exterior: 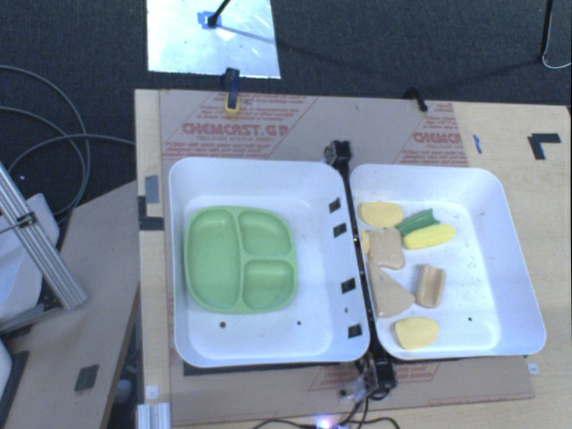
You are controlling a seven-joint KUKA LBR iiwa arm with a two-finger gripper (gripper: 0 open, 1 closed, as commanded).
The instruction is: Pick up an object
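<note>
The right bin (500, 206) holds several toy foods. A yellow piece (382, 214) lies at its upper left, with a corn cob (427, 235) and its green husk (416, 219) just to the right. A tan bread slice (386, 249) sits below them, a pale wedge (388, 295) lower still, a small bread roll (430, 285) to its right, and a yellow round piece (416, 332) near the front wall.
The left bin (259, 175) holds a green divided plate (239, 259). A black divider with clips (350, 239) runs between the bins. Both bins rest on a brown cardboard sheet (295, 123). A metal frame (40, 248) stands at the far left.
</note>
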